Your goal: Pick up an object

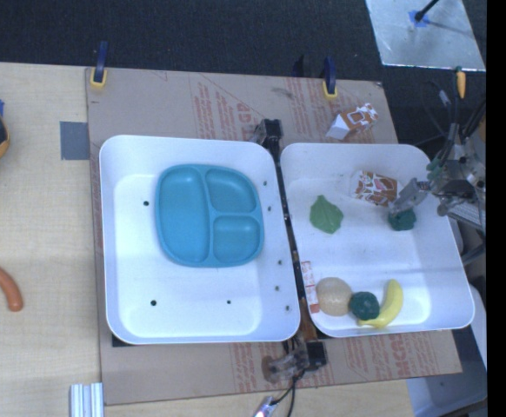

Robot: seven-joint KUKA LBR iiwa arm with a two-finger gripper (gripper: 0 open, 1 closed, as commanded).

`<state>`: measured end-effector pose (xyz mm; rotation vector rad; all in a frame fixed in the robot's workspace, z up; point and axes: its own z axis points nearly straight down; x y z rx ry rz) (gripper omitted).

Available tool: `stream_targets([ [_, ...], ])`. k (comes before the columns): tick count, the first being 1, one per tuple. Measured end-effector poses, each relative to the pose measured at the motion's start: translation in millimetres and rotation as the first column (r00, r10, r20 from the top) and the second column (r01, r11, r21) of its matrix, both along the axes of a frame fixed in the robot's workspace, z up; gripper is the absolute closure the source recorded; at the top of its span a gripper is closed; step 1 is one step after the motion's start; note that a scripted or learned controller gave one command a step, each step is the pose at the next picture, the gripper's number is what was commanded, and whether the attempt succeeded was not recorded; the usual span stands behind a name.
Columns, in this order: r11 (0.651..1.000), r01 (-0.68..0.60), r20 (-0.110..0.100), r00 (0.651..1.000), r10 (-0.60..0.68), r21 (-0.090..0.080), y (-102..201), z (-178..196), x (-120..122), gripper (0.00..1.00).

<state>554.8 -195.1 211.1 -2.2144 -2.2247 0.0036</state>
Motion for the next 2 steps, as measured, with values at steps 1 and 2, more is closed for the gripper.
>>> stream_targets([
  [1,1.0,-0.003,0.0,1.0,0.003,-0.001,-14,-87,59,0.0],
  [2,1.0,0.0,-0.003,1.0,0.0,0.001,-4,-100,92,0.0],
])
